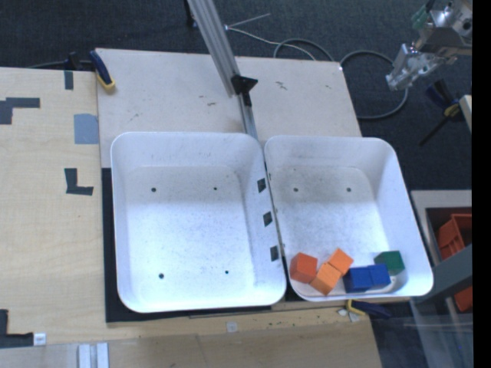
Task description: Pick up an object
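Several small blocks lie bunched in the front corner of the right bin [383, 159]: an orange cube [304, 267], two more orange cubes [340, 261] [326, 279] touching each other, a blue block [367, 277] and a green block [390, 261] against the front right wall. My gripper [405, 73] hangs high at the top right, beyond the bin's far right corner and over the dark floor, well away from the blocks. It is open and there is nothing between its fingers.
The left bin [123, 205] stands beside the right one, their walls touching in the middle. A slanted metal rail [219, 37] rises behind the bins. Cables [368, 56] lie on the floor under the gripper. An orange crate [456, 240] sits at the right.
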You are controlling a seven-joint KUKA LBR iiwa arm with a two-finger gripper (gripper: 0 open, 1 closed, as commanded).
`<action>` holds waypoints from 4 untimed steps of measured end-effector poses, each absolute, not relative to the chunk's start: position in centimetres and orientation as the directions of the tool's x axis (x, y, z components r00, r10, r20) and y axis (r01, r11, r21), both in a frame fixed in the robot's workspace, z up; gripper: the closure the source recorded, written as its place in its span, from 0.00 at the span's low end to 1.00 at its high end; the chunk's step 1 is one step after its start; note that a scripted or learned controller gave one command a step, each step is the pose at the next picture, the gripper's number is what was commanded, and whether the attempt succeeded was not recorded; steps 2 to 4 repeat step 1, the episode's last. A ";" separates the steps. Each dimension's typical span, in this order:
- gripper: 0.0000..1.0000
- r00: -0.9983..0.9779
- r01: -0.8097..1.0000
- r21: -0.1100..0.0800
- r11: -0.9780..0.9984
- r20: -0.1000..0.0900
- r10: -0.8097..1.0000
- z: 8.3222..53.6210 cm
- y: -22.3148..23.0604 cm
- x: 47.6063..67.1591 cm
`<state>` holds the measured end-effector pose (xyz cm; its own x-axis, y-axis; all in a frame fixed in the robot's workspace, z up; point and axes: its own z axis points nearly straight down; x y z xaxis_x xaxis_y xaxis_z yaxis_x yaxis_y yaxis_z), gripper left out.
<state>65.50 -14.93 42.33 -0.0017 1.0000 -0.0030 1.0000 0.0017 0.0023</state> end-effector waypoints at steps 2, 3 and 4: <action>1.00 -0.002 1.000 -0.009 0.002 0.000 1.000 24.1 -11.9 68.0; 1.00 -0.002 1.000 -0.009 0.002 0.000 1.000 24.1 -11.9 68.0; 1.00 -0.002 1.000 -0.009 0.002 0.000 1.000 24.1 -11.9 68.0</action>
